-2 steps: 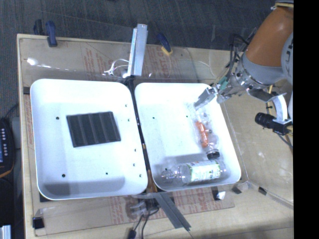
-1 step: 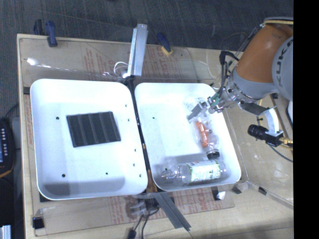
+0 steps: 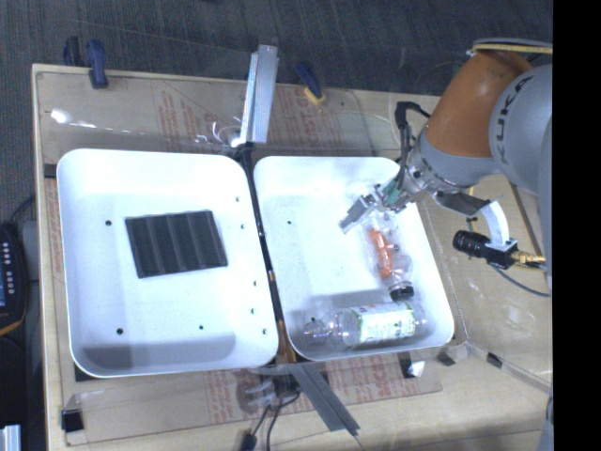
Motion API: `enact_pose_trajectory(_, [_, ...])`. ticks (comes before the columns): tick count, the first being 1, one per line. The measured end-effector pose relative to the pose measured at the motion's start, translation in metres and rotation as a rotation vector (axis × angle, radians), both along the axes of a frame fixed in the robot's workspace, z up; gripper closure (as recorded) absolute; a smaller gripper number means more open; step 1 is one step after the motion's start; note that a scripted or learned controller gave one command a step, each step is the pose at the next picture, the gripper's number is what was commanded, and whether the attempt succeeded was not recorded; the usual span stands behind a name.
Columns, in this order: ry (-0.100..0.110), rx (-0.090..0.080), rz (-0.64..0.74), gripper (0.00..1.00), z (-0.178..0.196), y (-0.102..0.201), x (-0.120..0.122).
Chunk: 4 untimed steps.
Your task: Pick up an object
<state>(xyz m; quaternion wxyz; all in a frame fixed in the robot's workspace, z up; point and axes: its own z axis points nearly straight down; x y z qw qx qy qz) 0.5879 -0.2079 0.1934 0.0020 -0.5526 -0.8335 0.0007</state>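
Hard to read at the tool (image 3: pixel 364 210) — small, grey and seen at a slant, so apart or together cannot be told, nor whether anything is gripped. Poised over the far half of the right bin (image 3: pixel 291 252), toward the right edge of the table (image 3: pixel 488 346), directly above the far end of a small clear bottle (image 3: pixel 387 252); touching it or just clear of it, impossible to say. Arm (image 3: pixel 488 101) cut off at the right of the view.

Counted: two white bins side by side, two bottles, one dark ribbed mat (image 3: pixel 177 242). Both bottles in the right bin. Small one with orange contents and a black cap, lying lengthwise along the bin's right wall, cap toward the table's near edge. Large clear bottle (image 3: pixel 371 325) with a pale label, on its side across the near end of that bin, its transparent body partly lost against the white floor — the small bottle's cap just beside it. Mat alone, flat in the middle of the left bin (image 3: pixel 84 186).

Around: a metal bar (image 3: pixel 260 92) at the far edge between the bins, another bar (image 3: pixel 324 410) at the near edge, two blue clamps (image 3: pixel 95 61) on the far edge.
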Motion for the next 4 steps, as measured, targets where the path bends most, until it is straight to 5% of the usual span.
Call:
enact_pose_trajectory(1, [-0.001, 0.000, 0.112, 0.00, -0.006, 0.000, -0.017])
enact_pose_trajectory(4, [0.000, 0.001, 0.201, 0.00, -0.020, 0.000, -0.011])
